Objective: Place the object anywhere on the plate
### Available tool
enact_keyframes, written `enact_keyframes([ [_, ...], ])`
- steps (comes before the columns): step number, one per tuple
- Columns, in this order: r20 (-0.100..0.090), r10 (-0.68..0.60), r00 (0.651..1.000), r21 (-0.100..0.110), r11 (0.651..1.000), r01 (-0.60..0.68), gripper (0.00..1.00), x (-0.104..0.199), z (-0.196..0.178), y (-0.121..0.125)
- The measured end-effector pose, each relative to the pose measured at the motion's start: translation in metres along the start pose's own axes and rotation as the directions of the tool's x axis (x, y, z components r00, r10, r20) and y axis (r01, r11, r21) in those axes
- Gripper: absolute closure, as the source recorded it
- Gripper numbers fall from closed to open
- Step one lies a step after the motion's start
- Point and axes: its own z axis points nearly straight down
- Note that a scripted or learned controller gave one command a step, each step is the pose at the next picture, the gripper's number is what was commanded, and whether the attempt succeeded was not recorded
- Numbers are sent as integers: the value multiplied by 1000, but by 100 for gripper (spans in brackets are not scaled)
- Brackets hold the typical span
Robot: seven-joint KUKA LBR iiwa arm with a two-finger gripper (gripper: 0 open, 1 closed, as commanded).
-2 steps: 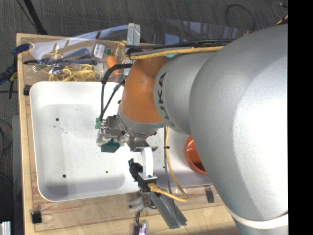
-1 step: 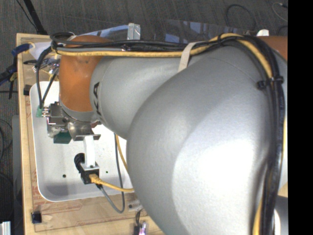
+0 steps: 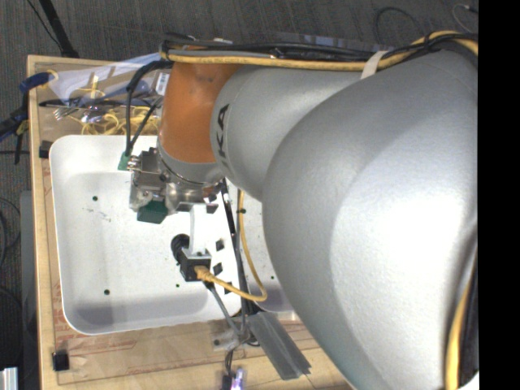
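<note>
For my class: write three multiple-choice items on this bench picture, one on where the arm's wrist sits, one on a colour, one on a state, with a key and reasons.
1. Over which bin does the gripper hang?
A. The left bin
B. The right bin
C. Neither, it is off the bench

2. What colour is the band above the wrist?
A. Blue
B. Orange
C. Black

3. How does the yellow cable near the wrist run?
A. Coiled flat in the left bin's far corner
B. Cut in two pieces
C. Looping freely below the wrist

Key:
1 A, the wrist sits above the left bin.
2 B, the band is plainly orange.
3 C, it curves in one hanging loop beside the arm.
</note>
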Motion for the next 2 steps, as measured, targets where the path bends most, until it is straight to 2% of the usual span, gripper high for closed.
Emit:
enact_keyframes([
  [1, -2, 63, 998, -1, 998, -63, 100, -63, -15, 20],
  [2, -1, -121, 993, 1, 993, 121, 100, 3, 5, -24],
])
